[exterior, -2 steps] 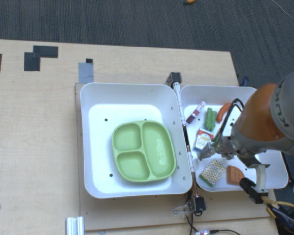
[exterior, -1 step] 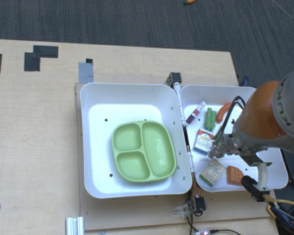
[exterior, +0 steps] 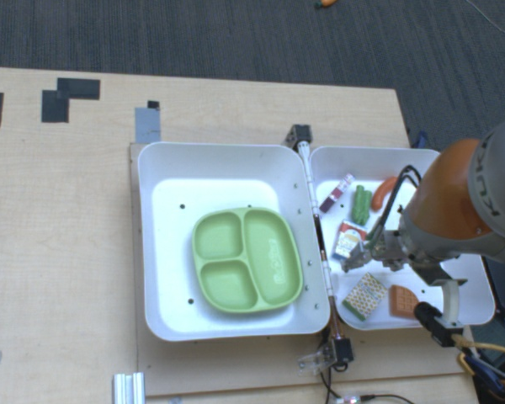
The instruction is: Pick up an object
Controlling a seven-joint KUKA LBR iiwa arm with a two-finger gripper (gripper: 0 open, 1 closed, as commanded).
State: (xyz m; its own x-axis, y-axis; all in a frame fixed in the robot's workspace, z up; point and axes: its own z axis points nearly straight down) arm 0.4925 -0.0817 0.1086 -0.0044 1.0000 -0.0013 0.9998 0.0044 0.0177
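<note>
Camera view: hand [exterior: 359, 257] over right bin [exterior: 485, 303] clutter, grip state unclear; green divided plate [exterior: 247, 260] in left bin [exterior: 164, 251].

Looks like a robotics lab. Light wooden bench [exterior: 59, 225] marked with dark tape squares [exterior: 67, 98], set on grey carpet [exterior: 194, 15]. Two shallow white bins [exterior: 147, 225] clamped side by side, loose cables [exterior: 480, 369] trailing at the near corner, and a grey industrial arm with an orange band [exterior: 446, 200] reaching in.
</note>
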